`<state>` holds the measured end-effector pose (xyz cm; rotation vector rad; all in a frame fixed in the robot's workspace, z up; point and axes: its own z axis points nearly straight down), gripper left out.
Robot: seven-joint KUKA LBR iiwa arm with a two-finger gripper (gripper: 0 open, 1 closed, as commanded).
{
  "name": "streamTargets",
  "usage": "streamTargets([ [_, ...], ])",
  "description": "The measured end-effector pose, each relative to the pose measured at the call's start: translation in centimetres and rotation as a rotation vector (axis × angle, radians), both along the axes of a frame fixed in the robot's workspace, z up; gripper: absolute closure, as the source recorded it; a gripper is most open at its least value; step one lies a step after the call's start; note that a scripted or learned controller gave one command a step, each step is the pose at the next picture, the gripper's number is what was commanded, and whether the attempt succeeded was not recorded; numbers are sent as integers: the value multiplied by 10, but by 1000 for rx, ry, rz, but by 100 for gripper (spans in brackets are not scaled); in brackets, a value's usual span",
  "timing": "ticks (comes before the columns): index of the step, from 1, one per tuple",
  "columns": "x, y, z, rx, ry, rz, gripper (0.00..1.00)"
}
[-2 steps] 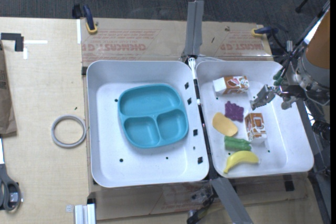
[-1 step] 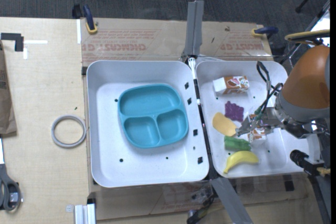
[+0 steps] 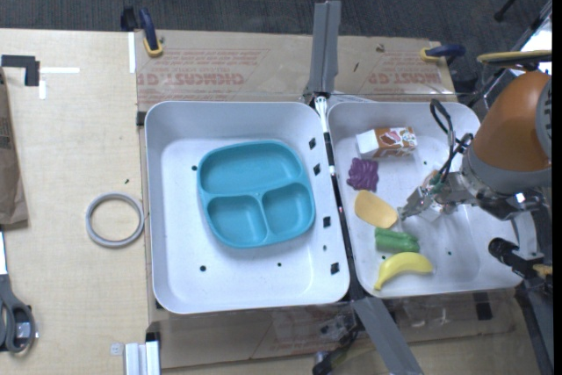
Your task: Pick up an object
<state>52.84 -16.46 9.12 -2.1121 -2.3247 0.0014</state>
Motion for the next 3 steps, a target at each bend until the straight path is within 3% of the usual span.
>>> streamTargets([
  [1, 0, -1, 9, 0, 1, -3, 100],
  [2, 0, 0, 9, 0, 1, -2, 0],
  [3, -51, 63, 0, 1, 1, 206, 0],
])
